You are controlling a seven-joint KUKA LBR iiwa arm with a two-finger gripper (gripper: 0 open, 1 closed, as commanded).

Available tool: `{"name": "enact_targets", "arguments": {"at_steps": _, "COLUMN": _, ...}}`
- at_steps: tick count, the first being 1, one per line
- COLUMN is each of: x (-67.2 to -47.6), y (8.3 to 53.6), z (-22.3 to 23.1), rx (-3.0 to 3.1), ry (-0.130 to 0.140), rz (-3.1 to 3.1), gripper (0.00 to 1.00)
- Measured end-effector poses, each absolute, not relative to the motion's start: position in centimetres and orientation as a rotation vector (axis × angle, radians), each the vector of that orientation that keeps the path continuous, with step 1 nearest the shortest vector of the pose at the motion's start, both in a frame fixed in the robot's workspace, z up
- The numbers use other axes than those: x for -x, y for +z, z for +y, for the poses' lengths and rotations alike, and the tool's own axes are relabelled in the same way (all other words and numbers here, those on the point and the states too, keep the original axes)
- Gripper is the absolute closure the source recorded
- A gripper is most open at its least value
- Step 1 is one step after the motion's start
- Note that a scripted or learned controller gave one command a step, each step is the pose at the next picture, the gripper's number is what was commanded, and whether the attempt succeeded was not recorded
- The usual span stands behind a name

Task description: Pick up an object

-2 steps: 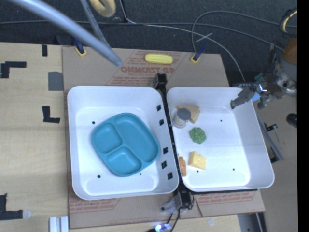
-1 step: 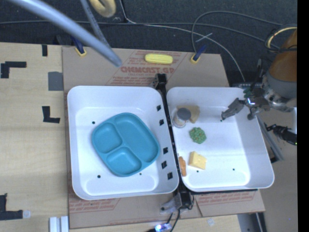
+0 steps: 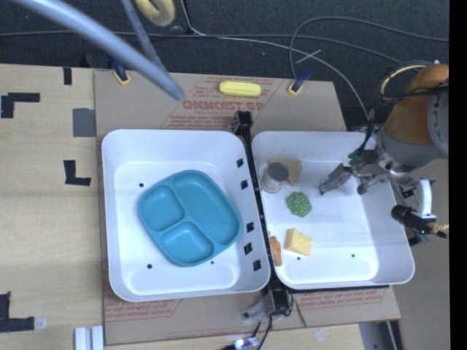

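The right bin point(image 3: 394, 268) holds several small objects. A green bumpy ball point(image 3: 298, 204) lies near its middle. A yellow block point(image 3: 298, 242) sits closer to the front, with a small orange piece point(image 3: 276, 250) against the left wall. A grey round can point(image 3: 276, 173) and a tan piece point(image 3: 292, 169) rest at the back left. My gripper point(image 3: 345, 184) hangs over the right half of this bin, to the right of the green ball and apart from it. It is open, with nothing between the fingers point(image 3: 328, 185).
The left bin point(image 3: 117, 152) holds a blue divided plate point(image 3: 190, 217). A yellow corn-like object point(image 3: 239, 88) lies on the cardboard behind the bins. Cables run across the dark back area and along the bench's right side.
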State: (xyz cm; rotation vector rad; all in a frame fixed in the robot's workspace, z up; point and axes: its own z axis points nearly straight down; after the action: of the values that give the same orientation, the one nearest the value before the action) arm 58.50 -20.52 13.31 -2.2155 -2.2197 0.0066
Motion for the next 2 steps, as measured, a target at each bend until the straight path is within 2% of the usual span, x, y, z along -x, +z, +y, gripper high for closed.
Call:
{"name": "enact_targets", "arguments": {"at_steps": 1, "x": -58.5, "y": 8.3, "z": -20.5, "rx": 2.221, "ry": 0.003, "rz": -2.226, "gripper": 0.00}}
{"name": "enact_targets", "arguments": {"at_steps": 2, "x": -58.7, "y": 9.7, "z": -20.5, "rx": 2.224, "ry": 0.000, "rz": -2.229, "gripper": 1.00}}
